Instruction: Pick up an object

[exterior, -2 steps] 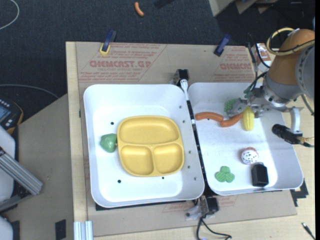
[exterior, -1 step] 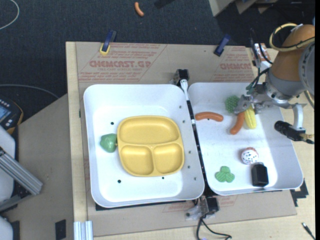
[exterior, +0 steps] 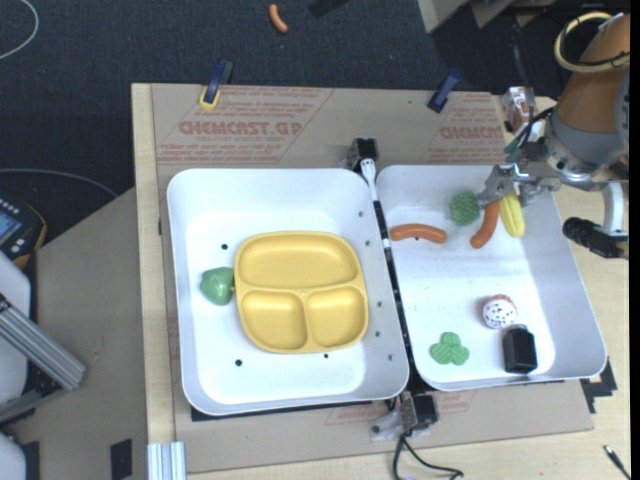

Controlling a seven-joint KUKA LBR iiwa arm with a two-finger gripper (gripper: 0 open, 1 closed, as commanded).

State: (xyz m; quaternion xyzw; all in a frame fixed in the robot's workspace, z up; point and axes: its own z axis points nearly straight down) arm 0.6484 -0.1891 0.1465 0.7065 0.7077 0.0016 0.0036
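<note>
The right bin (exterior: 560, 298) holds several small items. A reddish sausage (exterior: 417, 233) lies at its far left. Beside it are a green broccoli-like piece (exterior: 463, 207), an orange carrot-like stick (exterior: 485, 225) and a yellow piece (exterior: 512, 217). Nearer the front lie a white and red ball (exterior: 499, 311), a black block (exterior: 519, 349) and a green leafy piece (exterior: 450, 349). My gripper (exterior: 498, 188) hangs over the far part of this bin, just above the orange stick and between the broccoli piece and the yellow piece. No item is visibly lifted.
The left bin (exterior: 200, 218) holds a yellow divided plate (exterior: 300, 290) and a green lump (exterior: 216, 286) at the plate's left. A black divider with clips (exterior: 378, 218) runs between the bins. The grey arm with its orange band (exterior: 592, 93) comes in from the upper right.
</note>
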